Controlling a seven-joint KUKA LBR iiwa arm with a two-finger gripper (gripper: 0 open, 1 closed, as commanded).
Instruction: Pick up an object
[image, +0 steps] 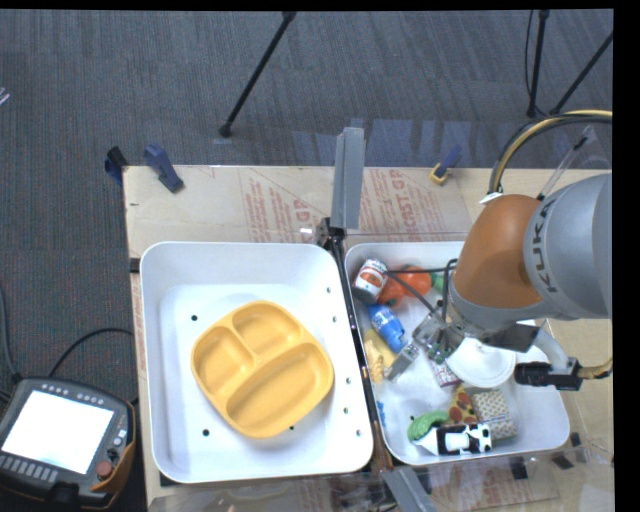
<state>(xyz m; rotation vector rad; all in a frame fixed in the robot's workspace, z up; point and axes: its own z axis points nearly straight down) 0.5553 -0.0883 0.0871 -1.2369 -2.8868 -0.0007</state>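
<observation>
Blue bottle (385, 326) lies near the right bin's (555, 425) left wall, red-capped can (371, 279) just above it. I read my gripper (412, 352) just beside the bottle, nothing between its fingers; whether parted or closed, cannot tell. Toys crowd the front edge. Left bin (165, 300) holds a yellow divided plate (262, 368), bare floor around it.
</observation>
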